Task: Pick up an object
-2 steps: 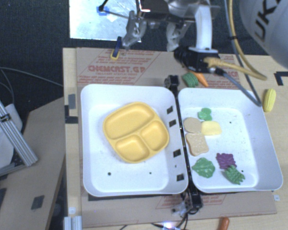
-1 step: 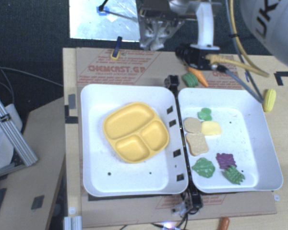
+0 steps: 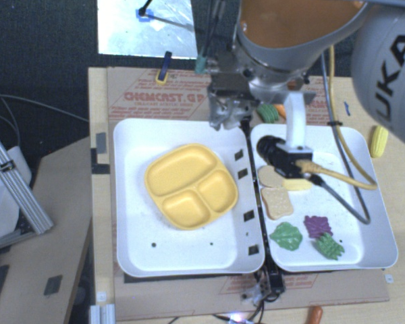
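The pincer hangs over the far rim where the left bin and the right bin meet. Whether it is open or closed cannot be told.

Objects available for pick-up, located from the pincer:
- Yellow divided plate – nearer the camera and slightly left of the pincer, flat in the left bin, well apart from the pincer.
- Small green piece – just right of the pincer, at the right bin's far edge.
- Bread slice – nearer the camera and right of the pincer, close to the divider, touching a round tan piece on its far side.
- Lettuce leaf, purple grapes and a green sprig – grouped at the right bin's near end.
- Corn cob – far right, on the tabletop outside the bins.
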Tool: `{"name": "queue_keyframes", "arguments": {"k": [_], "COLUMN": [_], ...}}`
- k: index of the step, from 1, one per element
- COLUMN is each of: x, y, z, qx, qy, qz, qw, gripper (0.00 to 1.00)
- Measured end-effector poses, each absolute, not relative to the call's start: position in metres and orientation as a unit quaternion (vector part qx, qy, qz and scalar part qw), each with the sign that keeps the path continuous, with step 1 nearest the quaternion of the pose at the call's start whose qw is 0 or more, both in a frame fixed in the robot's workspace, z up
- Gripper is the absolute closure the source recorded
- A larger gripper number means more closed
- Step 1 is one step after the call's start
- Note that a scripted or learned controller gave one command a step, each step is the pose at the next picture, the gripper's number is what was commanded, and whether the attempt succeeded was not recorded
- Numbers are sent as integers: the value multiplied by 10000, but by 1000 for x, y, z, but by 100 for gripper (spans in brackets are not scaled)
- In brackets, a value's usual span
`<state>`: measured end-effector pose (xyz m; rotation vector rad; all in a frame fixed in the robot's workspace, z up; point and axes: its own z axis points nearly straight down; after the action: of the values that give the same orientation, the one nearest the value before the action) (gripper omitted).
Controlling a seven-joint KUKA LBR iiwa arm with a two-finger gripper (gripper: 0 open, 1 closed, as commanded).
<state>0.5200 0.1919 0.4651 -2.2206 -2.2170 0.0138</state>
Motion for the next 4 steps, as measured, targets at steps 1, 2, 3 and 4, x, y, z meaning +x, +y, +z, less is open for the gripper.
{"name": "queue_keyframes", "arguments": {"k": [1,2,3,4], "x": [485,487,485,487], "y": [142,145,82,86], "z": [425,438,287,295], "qx": [-7080,-7051,-7094,-7069], "qy": [-7062,-7091,-7048,-7073], "qz": [19,-20,60,-8], "qw": [10,-10,29,-3], "gripper": [100,100,100,0]}}
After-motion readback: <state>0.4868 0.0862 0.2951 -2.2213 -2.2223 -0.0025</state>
